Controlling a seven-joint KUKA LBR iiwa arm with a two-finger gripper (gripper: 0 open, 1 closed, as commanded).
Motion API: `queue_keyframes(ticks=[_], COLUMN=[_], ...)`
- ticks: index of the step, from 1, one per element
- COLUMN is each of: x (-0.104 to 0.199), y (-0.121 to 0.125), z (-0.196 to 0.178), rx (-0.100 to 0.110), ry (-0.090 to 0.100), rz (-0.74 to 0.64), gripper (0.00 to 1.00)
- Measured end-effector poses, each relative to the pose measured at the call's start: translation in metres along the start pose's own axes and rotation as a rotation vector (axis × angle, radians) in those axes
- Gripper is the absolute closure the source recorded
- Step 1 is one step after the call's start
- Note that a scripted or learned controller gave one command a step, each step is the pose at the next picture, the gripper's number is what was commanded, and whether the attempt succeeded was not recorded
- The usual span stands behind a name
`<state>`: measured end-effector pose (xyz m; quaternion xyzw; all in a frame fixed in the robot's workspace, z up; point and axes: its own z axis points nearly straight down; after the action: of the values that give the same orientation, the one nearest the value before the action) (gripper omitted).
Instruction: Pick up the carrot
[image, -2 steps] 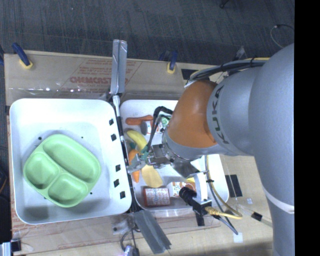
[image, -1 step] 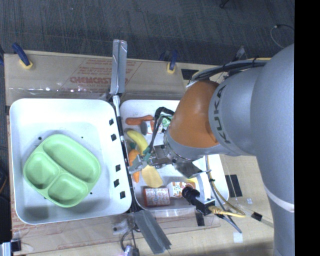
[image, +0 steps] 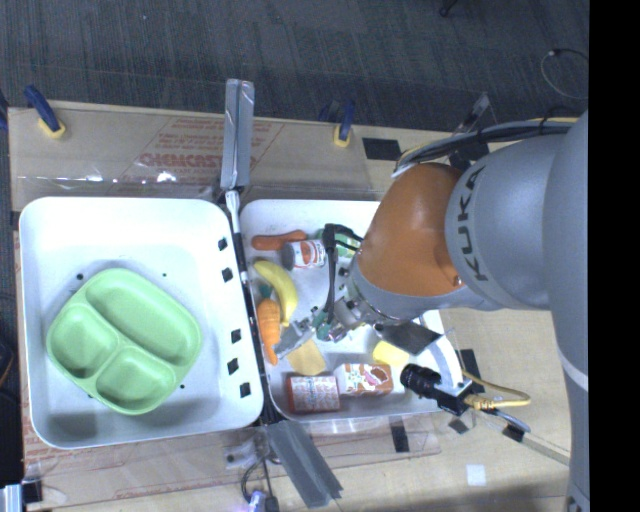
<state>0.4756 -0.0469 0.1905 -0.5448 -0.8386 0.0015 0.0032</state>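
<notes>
The orange carrot (image: 268, 327) lies along the left wall of the right bin (image: 440, 340), pointing toward the front, just below a yellow banana (image: 279, 285). My gripper (image: 297, 337) hangs low in the right bin, immediately right of the carrot and above a yellow cheese wedge (image: 307, 358). The arm's orange band and grey wrist cover the middle and right of that bin. Nothing shows as held.
The right bin also holds a sausage (image: 279, 240), a small can (image: 311, 254), a ketchup bottle (image: 328, 388) lying along the front wall, and a yellow block (image: 391, 354). A green divided plate (image: 122, 340) sits in the left bin (image: 60, 230).
</notes>
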Motion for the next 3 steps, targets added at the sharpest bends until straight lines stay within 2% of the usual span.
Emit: queue_keyframes(ticks=[1, 2, 3], x=[0.009, 0.087, 0.063], y=[0.005, 0.038, 0.029], z=[-0.035, 0.0, -0.018], rx=[-0.005, -0.001, -0.006], ry=[-0.003, -0.002, -0.006], rz=[0.004, -0.058, -0.285], gripper=[0.0, 0.0, 0.0])
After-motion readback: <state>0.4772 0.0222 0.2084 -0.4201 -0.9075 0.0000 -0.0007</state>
